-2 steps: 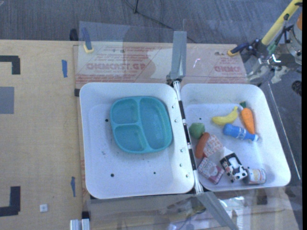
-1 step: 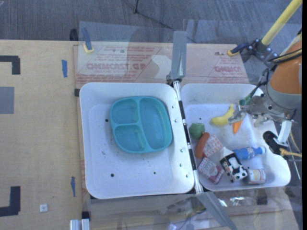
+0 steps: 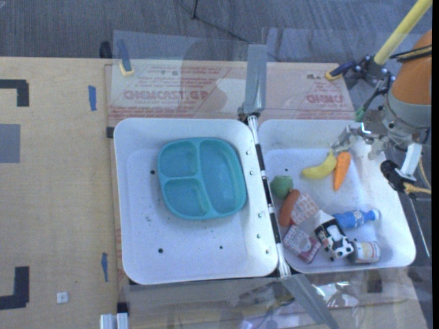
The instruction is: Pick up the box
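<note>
Grey pincer (image 3: 357, 137) above right bin (image 3: 401, 249), aperture unclear.

A smooth, glossy teal plastic plate (image 3: 202, 178) sits in a matt white plastic bin (image 3: 130, 204) on a wood-look bench (image 3: 51, 204).
</note>
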You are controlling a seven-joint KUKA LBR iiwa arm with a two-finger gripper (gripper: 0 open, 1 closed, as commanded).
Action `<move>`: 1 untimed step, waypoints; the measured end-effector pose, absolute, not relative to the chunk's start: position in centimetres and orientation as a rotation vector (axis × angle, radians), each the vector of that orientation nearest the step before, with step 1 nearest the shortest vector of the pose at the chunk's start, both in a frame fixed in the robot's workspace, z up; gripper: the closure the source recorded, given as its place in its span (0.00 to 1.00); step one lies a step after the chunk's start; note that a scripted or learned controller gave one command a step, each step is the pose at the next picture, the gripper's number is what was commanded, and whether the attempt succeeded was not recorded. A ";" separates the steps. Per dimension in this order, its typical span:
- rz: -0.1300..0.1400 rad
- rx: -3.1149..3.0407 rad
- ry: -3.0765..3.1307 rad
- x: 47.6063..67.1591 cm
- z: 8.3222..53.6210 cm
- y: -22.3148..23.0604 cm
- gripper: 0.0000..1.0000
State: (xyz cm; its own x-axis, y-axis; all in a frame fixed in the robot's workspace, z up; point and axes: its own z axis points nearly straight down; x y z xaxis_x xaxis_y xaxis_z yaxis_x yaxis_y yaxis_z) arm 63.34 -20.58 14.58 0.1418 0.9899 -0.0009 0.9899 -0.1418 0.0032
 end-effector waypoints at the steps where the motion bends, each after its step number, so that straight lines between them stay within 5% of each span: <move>1: 0.004 2.368 2.054 63.5 15.7 -20.6 1.00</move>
State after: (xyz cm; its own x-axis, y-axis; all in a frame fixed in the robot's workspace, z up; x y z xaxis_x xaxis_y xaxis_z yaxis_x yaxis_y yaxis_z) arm 63.45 -20.59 15.69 0.1411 0.9900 -0.0024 0.9900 -0.1411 0.0069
